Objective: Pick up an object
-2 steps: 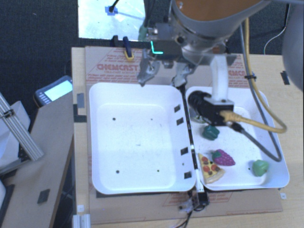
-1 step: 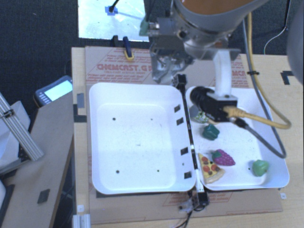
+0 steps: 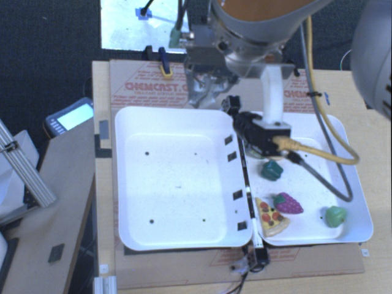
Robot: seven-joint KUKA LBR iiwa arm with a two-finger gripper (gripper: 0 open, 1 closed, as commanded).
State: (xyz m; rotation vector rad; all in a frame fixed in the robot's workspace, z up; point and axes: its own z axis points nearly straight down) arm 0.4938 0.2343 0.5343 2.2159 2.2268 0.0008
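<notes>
**Arm parked at the far rim, toys waiting in the right bin**

Grey and orange, the arm (image 3: 263, 11) looms closest to the lens, its wrist hanging over the far edge of the bench (image 3: 67, 164). That high, set-back pose probably keeps it out of the camera's line to both trays.

Next in size is the left bin (image 3: 177, 182), bare white with a few dark specks. The right bin (image 3: 361, 225) holds everything worth grasping, so the arm would have to come forward and to the right to pick anything up.

The gripper (image 3: 205, 94) sits below the wrist, just beyond the left bin's far rim and touching nothing. It is too blurred to tell whether it is open or closed, and nothing is visibly held.

A yellow cable (image 3: 318, 155) sags from a black fitting across the right bin, with a grey hose beside it. Both hang close above the toys, and I judge them a snag risk.

The four toys lie apart from one another, which leaves room for a clean approach:

- A pizza slice (image 3: 272, 216) lies flat against the divider. It is the hardest to grip, being so thin and close to the wall.
- A purple berry (image 3: 288, 203) lies just beside the slice.
- A light green piece (image 3: 335, 215) sits near the right wall.
- A dark green piece (image 3: 272, 169) sits just under the cable fitting.
</notes>
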